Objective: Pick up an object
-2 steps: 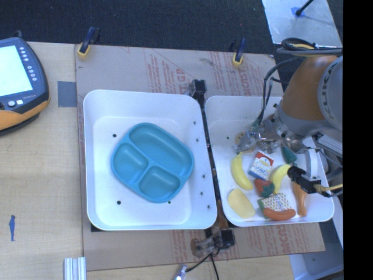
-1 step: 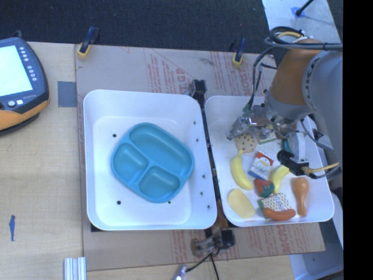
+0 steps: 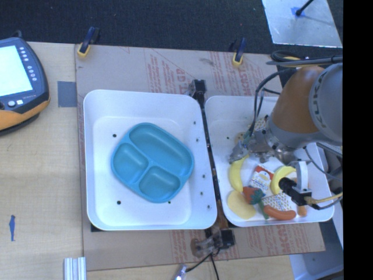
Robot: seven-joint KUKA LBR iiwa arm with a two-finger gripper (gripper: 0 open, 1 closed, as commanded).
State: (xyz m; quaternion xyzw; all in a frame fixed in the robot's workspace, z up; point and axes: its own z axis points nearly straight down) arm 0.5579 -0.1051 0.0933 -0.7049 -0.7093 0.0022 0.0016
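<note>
Banana, the long yellow piece among the toy food in the right-hand bin, lies lengthwise toward the viewer, just left of and below the claw, whose grip cannot be made out.

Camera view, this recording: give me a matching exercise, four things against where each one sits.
Things:
1. blue divided plate
2. banana
3. handheld control pendant
4. yellow-and-blue clamp

Places:
A. on the bench at the view's left edge
B. in the right bin, near its left wall
C. on the far edge of the cardboard sheet
D. in the middle of the left bin

Pairs: 1-D, 2-B, 3-A, 4-C
</note>
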